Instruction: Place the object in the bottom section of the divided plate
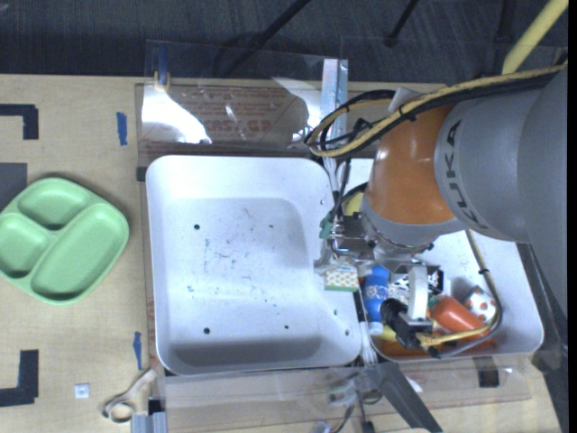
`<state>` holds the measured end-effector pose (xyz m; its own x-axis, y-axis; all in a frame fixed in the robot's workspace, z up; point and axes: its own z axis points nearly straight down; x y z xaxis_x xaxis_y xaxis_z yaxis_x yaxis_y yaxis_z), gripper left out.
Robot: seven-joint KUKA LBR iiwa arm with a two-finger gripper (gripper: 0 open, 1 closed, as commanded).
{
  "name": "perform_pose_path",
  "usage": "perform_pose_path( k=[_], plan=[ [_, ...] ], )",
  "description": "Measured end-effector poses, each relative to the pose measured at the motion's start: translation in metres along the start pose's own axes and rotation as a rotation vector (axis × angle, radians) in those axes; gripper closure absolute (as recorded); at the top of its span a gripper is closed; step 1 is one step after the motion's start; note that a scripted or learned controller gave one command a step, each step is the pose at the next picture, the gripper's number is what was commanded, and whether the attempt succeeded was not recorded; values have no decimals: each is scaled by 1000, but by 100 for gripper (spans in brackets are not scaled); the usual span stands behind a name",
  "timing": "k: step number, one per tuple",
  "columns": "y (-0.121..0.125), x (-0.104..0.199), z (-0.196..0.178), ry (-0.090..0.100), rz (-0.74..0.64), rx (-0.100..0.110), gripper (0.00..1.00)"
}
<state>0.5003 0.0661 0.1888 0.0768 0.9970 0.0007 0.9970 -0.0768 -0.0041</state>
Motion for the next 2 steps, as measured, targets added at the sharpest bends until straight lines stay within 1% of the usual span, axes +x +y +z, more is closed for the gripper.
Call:
perform_pose_path(
  k=[1, 2],
  plan=[
    [41, 44, 31, -1, -406, -5, 100],
    [103, 104, 78, -1, -210, -4, 100]
  ],
)
